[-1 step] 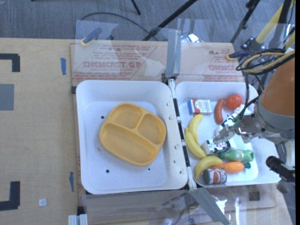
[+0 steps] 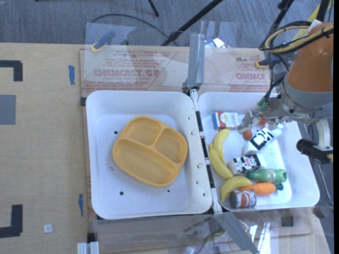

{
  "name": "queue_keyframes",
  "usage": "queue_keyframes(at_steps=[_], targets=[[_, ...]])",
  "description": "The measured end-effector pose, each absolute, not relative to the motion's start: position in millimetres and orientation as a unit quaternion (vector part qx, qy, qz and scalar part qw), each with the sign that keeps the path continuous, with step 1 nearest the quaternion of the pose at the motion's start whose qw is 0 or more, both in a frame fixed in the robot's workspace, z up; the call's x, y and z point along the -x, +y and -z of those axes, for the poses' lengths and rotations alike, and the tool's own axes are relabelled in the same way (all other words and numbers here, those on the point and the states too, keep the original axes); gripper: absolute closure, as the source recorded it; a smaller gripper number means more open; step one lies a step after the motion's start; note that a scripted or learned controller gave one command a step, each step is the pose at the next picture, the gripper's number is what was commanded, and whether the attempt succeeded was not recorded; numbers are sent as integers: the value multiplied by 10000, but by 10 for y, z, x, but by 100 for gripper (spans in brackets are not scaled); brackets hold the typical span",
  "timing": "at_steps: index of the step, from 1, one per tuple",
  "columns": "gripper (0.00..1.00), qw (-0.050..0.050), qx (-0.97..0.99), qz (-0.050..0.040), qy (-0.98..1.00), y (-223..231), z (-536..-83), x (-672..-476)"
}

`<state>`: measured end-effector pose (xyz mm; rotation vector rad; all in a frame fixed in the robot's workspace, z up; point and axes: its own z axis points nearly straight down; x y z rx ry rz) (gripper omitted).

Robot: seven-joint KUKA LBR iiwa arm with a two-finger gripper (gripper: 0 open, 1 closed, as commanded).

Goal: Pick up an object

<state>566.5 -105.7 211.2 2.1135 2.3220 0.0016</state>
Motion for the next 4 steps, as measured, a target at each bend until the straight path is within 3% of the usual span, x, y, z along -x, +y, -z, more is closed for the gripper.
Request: queue_keyframes(at_steps=[1, 2, 3, 4], targets=[[0, 12, -6602, -6, 7511, -962, -955, -5951], [100, 19, -6615, -14, 7499, -972, -1054, -5955], [0, 18, -6615, -14, 7499, -973, -1053, -5954], [0, 5, -5707, -10, 8212, -1219, -866, -5709]])
